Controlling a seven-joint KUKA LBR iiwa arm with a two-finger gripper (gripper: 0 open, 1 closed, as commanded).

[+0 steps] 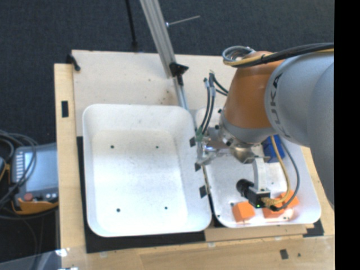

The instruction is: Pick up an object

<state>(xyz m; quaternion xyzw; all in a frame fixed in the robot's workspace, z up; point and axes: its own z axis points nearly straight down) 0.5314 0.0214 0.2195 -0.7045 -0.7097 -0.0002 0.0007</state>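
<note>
Because the arm's (301,97) broad wrist, with its orange band (250,97), hangs directly over it, you cannot tell whether the pincer (242,152) is open or closed, and nothing visible shows it gripping anything. What you can see of it is a bit of pale metal under the band, poised over the far left part of the right bin (224,218), close to the wall that bin shares with its neighbour.

Look just right of the pincer and you will find a blue object (274,148) in the same bin, largely covered by the wrist, so its shape cannot be made out. Nearer to you, an orange block (243,211) lies on the white floor of the right bin, close to its near rim and clear of the pincer. Those are the two things you could count as candidates for the pick, and both are in the right bin.

To the left, the left bin (140,167) sits hard against the right one, its floor marked by a few small dark dots. Both bins rest on a pale wooden bench (112,77). A slim metal rail (159,32) slants from the far edge down to the gap between the bins. Beyond the bench's left side, a handheld control unit (31,176) with its cables lies on the dark floor (67,16).
</note>
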